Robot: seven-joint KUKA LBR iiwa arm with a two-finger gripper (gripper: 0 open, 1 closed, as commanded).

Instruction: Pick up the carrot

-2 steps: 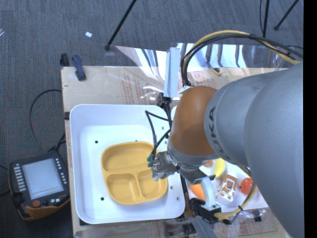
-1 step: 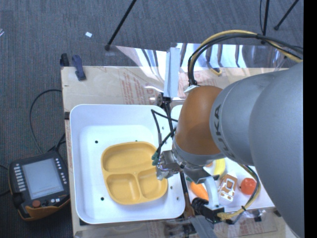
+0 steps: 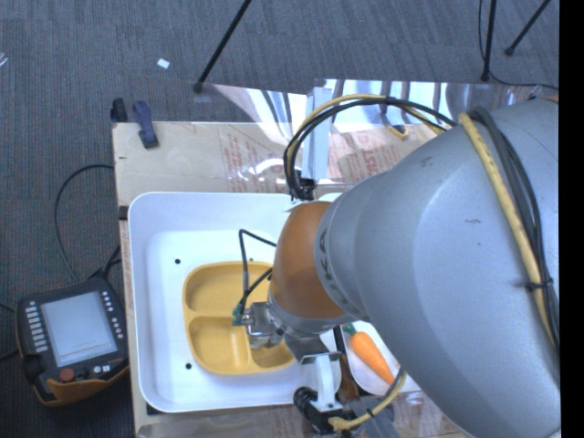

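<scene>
The carrot [image 3: 372,356] is orange with a green stem end and lies slantwise at the lower middle, on the white floor of the right bin, just under the arm's edge. My gripper [image 3: 270,330] hangs below the orange wrist band, over the right part of a yellow divided plate [image 3: 212,310] in the left bin [image 3: 151,245]. The gripper is to the left of the carrot and apart from it. The wrist and the big grey arm hide most of the gripper and nearly all of the right bin.
A thin brown object [image 3: 348,383] lies beside the carrot, partly hidden. A teach pendant [image 3: 71,338] sits on the floor at the left. A blue clamp [image 3: 144,122] rests on the bench's far left corner. Tripod legs [image 3: 228,33] cross the carpet behind.
</scene>
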